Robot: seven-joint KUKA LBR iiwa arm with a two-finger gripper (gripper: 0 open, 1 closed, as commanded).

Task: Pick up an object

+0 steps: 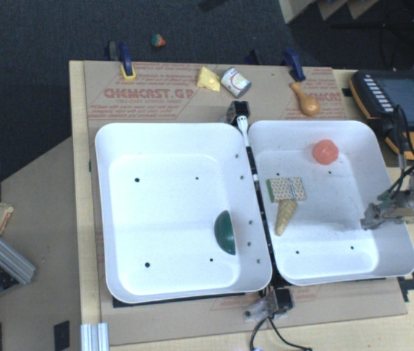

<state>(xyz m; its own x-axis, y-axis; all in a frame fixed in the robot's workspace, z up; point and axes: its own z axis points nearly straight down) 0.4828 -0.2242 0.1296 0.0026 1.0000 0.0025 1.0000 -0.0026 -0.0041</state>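
The right bin (353,265) holds a red ball (325,152) near its far side. A green-and-tan checkered block (287,189) lies toward its left, with a tan cone (284,216) just in front of that block. A dark green rounded object (225,232) rests in the left bin (156,284), close to its right wall. My gripper (374,216) reaches in low over the right bin's right side, well to the right of the cone and apart from every object. I see nothing held in it.
On the board behind the bins lie a yellow wedge (208,80), a small white box (235,82) and a tan wooden piece (306,101). Blue clamps (126,61) (292,63) grip the far edge. A black pendant (397,93) sits at the right.
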